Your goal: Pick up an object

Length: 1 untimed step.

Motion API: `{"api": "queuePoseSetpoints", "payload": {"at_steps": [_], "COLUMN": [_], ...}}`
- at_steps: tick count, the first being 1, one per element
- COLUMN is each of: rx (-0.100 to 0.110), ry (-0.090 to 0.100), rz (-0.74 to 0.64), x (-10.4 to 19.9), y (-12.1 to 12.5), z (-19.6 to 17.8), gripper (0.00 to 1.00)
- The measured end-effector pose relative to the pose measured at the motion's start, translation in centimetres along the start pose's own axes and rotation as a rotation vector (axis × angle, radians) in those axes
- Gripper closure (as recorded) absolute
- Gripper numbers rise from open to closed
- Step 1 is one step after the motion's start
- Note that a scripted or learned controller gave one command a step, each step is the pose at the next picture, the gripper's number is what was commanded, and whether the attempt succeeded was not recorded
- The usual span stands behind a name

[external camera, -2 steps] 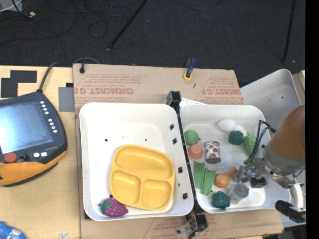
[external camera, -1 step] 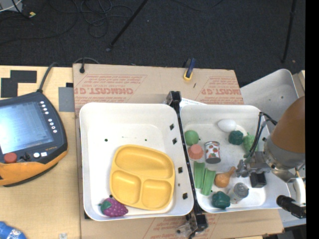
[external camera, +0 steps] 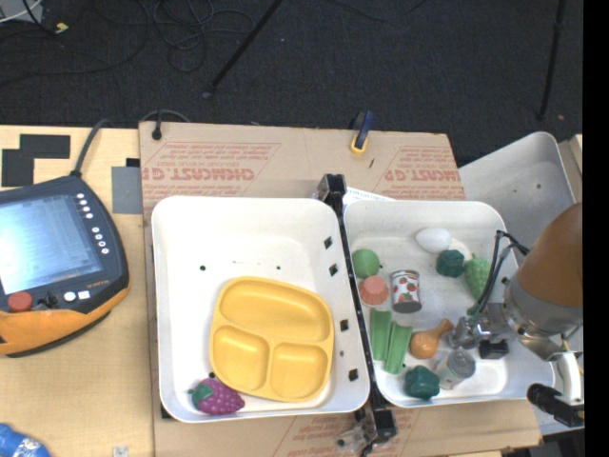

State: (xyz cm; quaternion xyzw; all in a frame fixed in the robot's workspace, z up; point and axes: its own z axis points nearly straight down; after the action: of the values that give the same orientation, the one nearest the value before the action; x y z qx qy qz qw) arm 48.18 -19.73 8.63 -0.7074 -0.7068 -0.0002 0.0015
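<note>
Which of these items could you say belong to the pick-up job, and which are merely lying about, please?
Job: gripper; right bin items: small can, green ball, orange pear-shaped toy, dark green lump.
Lying about: yellow divided tray, purple toy grapes, teach pendant, cardboard sheet.

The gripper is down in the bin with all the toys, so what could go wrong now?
1. The gripper sits among tightly packed toys, so it might close on nothing or on two at once.
2. It could bump the orange toy or the dark green toy nearby and push them away.
3. The small can stands upright and might topple if knocked.
</note>
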Motion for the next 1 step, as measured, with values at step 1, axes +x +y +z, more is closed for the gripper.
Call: {"api": "queuePoseSetpoints", "payload": {"at_steps": [1], "rx": [-0.002], "ry": [0.001], "rz": [-0.002], "x": [-1.58], "y": [3.86], "z": [-0.21], "gripper": [1.00]}}
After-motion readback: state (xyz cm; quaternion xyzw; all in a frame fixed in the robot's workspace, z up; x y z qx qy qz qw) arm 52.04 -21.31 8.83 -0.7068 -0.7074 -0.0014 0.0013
